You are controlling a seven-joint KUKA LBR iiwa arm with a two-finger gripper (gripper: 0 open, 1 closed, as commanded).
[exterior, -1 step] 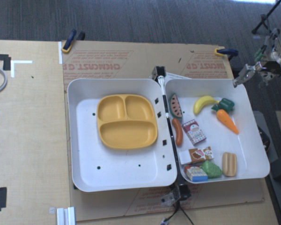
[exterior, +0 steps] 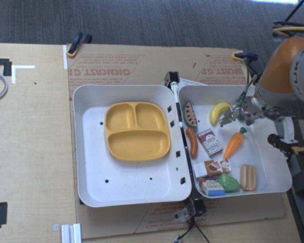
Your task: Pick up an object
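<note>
Toy banana [exterior: 219, 112] lies in the right bin [exterior: 273, 186], just beside the gripper [exterior: 232, 116]. Grip state cannot be told. Judged light, rigid, slippery plastic; best pinched across its curved middle.

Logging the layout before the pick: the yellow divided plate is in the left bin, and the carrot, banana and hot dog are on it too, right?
Not quite. The camera view shows the carrot, banana and hot dog in the right bin, not on the yellow divided plate, which sits in the left bin.
</note>
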